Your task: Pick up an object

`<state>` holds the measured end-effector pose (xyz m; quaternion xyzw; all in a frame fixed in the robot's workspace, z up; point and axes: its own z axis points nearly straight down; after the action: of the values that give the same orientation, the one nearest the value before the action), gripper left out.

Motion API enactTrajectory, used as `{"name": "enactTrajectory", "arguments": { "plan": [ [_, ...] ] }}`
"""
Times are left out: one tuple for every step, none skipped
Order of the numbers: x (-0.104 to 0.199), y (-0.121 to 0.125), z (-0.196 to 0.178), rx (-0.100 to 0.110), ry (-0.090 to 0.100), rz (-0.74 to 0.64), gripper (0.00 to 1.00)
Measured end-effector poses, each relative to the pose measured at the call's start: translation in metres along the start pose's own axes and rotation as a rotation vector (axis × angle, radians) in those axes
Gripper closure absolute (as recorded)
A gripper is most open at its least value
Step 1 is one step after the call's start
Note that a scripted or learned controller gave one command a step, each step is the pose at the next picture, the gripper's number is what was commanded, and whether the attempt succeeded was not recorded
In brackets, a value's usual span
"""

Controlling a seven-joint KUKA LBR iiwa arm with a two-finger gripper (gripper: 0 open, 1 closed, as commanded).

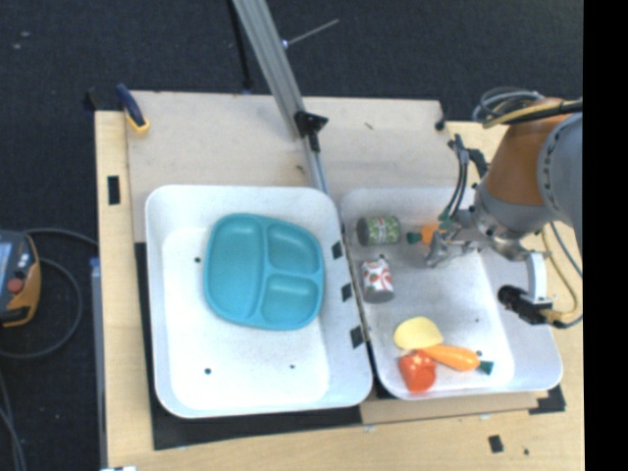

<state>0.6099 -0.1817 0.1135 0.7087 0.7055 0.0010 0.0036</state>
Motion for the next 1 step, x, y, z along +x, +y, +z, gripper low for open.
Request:
{"name": "enactTrajectory", "arguments": {
  "plan": [
    [0.0032,0.0032,-0.0450,0.000,0.002,-0.007,1.00]
  ]
}}
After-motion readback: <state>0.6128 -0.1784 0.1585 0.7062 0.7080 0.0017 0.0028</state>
